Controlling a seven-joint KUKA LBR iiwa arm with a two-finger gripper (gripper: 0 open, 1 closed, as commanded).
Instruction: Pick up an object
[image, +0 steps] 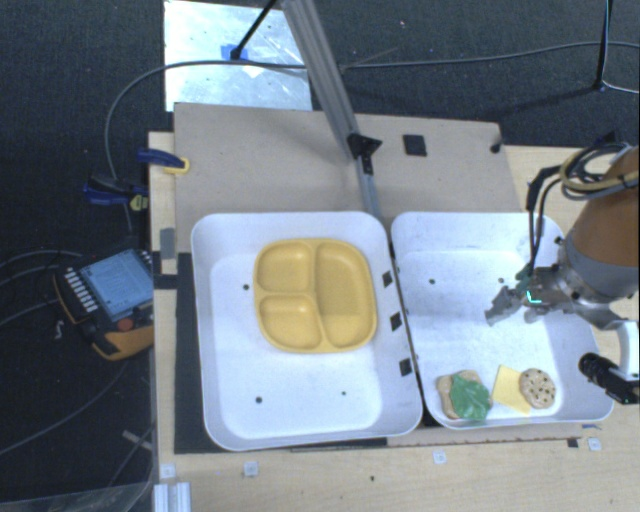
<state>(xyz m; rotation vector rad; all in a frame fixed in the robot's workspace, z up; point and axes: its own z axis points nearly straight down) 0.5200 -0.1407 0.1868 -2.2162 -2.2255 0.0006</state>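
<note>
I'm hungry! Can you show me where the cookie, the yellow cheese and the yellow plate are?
cookie (538, 387), camera view, middle of its round top.
yellow cheese (508, 389), camera view, its flat bare face.
yellow plate (264, 268), camera view, its upper left rim.

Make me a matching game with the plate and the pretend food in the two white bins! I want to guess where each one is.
Things:
1. yellow divided plate
2. green leafy toy
3. yellow cheese slice
4. round cookie

Places:
A. right bin, furthest right of the food
B. left bin
C. right bin, between the other two foods
D. right bin, near its front left corner

Pairs: 1-B, 2-D, 3-C, 4-A
</note>
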